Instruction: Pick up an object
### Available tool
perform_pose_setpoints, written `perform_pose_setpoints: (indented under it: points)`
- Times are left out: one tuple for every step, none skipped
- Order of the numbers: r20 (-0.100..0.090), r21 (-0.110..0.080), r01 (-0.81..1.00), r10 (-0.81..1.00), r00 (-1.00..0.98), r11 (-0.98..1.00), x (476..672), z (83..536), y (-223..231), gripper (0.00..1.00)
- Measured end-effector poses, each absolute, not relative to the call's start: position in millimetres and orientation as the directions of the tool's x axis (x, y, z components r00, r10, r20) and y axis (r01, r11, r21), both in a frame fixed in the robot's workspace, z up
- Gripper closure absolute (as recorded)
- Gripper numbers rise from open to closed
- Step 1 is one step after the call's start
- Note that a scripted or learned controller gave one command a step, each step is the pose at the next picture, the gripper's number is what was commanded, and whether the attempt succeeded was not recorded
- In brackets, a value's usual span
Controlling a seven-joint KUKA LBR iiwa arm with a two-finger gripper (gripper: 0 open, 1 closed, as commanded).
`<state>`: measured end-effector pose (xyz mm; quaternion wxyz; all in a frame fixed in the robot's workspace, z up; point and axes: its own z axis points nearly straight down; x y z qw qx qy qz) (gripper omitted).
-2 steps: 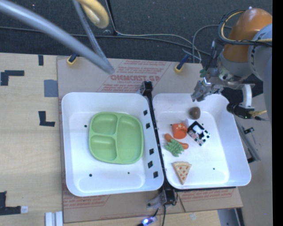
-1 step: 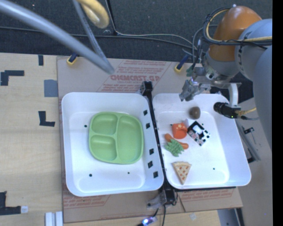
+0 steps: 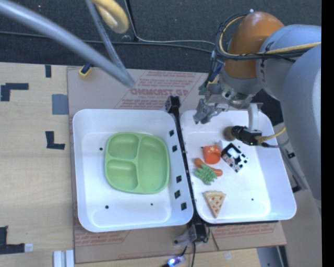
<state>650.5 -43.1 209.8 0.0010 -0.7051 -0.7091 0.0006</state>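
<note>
The tool (image 3: 207, 112) is seen at the far left corner of the right bin (image 3: 271, 201), hanging below the grey arm (image 3: 297, 57) and its orange band (image 3: 255, 31), which enter from the right. Whether the tool is released or clenched cannot be told from this view, and nothing is seen held in it. Just to the right of the tool, a black cylindrical part with a cable (image 3: 244, 134) is seen over the far part of the same bin. The objects are gathered in the left half of the right bin, nearer than the tool and apart from it. A red piece (image 3: 212, 154) is placed nearest the tool, with a black-and-white patterned block (image 3: 234, 157) just beside it on the right. A green leafy piece (image 3: 206, 174) is found just near of the red one, with orange bits touching it at its far and right edges. A tan wedge shaped like a pizza slice (image 3: 214, 202) is set nearer still, apart from the others. The left bin (image 3: 86, 156) is occupied by a light green divided plate (image 3: 137, 162), which lies flat in its middle. Both bins are carried side by side on a sheet of cardboard (image 3: 156, 86) laid on the wooden surface (image 3: 31, 172). A blurred grey rod with a yellowish end (image 3: 112, 15) is seen crossing the far left of the view.
</note>
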Motion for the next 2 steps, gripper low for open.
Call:
perform_pose_setpoints:
  points:
    - [0.001,-0.003,1.0,1.0,-0.006,0.006,635.4,209,9,1.0]
    - [0.0,-0.003,1.0,1.0,-0.006,0.006,622.9,210,61,1.0]
